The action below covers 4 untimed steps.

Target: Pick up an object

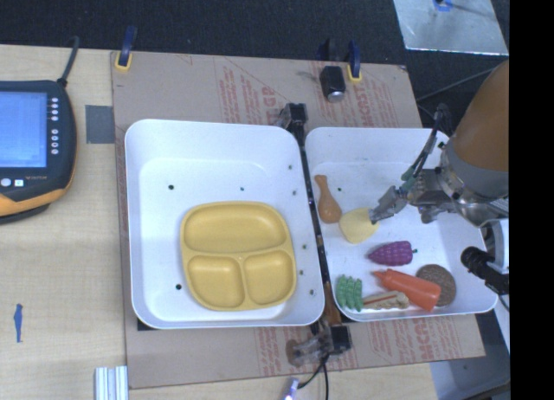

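Observation:
The right bin (363, 151) holds several toy foods: a tan drumstick (327, 202), a pale yellow lemon-like piece (356, 226), purple grapes (391, 254), an orange carrot (409, 287), a brown round cookie (439, 280) and a green-topped piece (350, 292) at the front. My gripper (387, 206) reaches in from the right, low over the bin, its tip just right of and touching or nearly touching the yellow piece. Nothing shows between the fingers.
The left bin (156, 164) holds a yellow divided tray (238, 254). A teach pendant (30, 147) lies on the bench at far left. Clamps (333, 80) sit at the board's far edge. The bins' shared wall (307, 208) runs just left of the drumstick.

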{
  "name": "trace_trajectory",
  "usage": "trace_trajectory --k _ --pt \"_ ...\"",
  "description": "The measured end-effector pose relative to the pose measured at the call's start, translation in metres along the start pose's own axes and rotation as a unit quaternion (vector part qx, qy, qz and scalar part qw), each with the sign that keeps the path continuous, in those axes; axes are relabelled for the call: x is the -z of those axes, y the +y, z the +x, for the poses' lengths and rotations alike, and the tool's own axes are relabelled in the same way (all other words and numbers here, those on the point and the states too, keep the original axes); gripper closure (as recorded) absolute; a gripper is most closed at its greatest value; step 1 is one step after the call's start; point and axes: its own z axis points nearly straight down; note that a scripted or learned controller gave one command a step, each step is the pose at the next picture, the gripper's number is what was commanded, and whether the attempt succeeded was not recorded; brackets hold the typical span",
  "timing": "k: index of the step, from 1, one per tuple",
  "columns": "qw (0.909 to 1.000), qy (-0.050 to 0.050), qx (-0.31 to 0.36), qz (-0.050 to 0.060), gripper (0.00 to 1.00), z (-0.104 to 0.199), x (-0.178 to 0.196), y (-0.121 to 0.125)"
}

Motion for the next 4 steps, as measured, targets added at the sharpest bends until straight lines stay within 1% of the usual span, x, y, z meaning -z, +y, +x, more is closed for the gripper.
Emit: trace_trajectory --k 1,2,3,4 --pt "1.0000 0.000 0.000 0.001 0.00 -0.025 -0.125 -0.011" --pt "1.0000 -0.001 0.003 0.001 1.00 -0.026 -0.115 -0.010" --pt "1.0000 0.000 0.000 -0.001 1.00 0.011 0.016 -0.010" --pt "1.0000 -0.001 0.001 -0.001 1.00 0.071 0.030 -0.013"
